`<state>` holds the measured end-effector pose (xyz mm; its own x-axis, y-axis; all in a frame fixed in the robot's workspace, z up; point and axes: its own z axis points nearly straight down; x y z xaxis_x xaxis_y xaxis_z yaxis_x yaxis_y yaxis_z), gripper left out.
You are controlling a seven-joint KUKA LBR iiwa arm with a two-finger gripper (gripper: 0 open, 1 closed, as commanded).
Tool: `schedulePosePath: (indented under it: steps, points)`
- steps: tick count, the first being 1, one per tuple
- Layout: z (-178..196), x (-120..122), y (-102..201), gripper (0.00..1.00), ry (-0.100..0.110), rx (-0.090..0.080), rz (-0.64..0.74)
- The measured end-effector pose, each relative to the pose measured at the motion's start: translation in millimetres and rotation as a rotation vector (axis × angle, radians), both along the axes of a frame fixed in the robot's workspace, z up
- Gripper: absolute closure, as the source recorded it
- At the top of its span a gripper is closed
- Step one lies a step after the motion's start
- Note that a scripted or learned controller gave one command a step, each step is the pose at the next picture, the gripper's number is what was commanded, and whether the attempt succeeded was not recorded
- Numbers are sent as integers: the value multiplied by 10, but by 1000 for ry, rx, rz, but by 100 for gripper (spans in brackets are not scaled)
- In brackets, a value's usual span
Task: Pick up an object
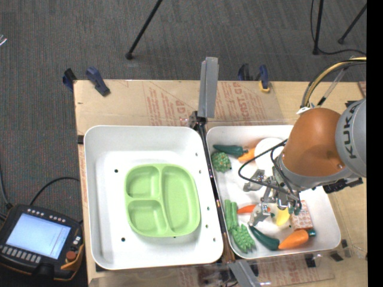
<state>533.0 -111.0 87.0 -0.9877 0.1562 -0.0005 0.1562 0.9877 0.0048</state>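
Note:
My gripper point(258, 199) hangs low over the middle of the right bin point(332, 220), its two metal fingers spread apart and nothing between them. A small orange carrot point(245, 208) lies just left of the lower finger point(261, 214), and a yellow toy point(282, 218) lies just to that finger's right. Around them lie a broccoli point(220, 161), a dark green pepper point(230, 150), a green bean pod point(230, 214), a leafy green point(242, 238), a dark cucumber point(264, 238) and a larger orange carrot point(293, 239). The arm's orange band hides part of the bin's far right.
The left bin point(99, 160) holds a light green divided plate point(161, 199). A red and white packet point(303, 217) sits by the right bin's right wall. An upright grey post point(208, 94) stands behind the seam between the bins. A teach pendant point(39, 238) lies at the lower left.

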Motion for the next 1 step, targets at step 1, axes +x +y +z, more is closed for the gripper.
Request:
schedulePosePath:
  steps: [1]
  points:
    - [0,-566,32,0,2,-3,-118]
